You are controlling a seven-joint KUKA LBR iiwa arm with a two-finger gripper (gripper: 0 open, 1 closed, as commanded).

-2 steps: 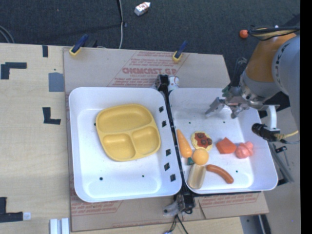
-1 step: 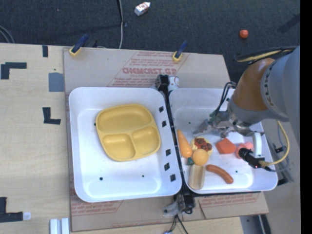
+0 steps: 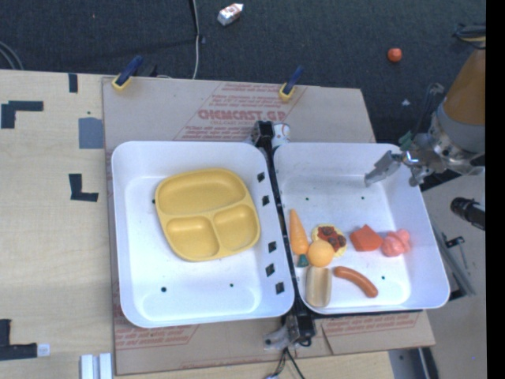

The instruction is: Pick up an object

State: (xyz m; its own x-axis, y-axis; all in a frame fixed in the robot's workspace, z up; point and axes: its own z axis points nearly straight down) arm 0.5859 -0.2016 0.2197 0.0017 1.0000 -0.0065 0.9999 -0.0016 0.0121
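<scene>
This looks like a robotics lab: a grey arm with an orange band [image 3: 467, 93] reaches over two shallow white plastic bins [image 3: 126, 235] on a brown cardboard sheet [image 3: 229, 113] held by blue-and-yellow clamps [image 3: 126, 73], with black tape marks [image 3: 79, 188] on the pale wooden bench [image 3: 39, 251], a loose cable [image 3: 193, 22] and dark carpet [image 3: 331, 22].

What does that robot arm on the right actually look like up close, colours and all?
The arm is grey metal with a broad orange band above the wrist. Its lower end narrows into a cluster of dark and silvery parts, and the gripper sticks out from there as a slim grey piece over the right bin. The picture is too coarse for markings.
</scene>
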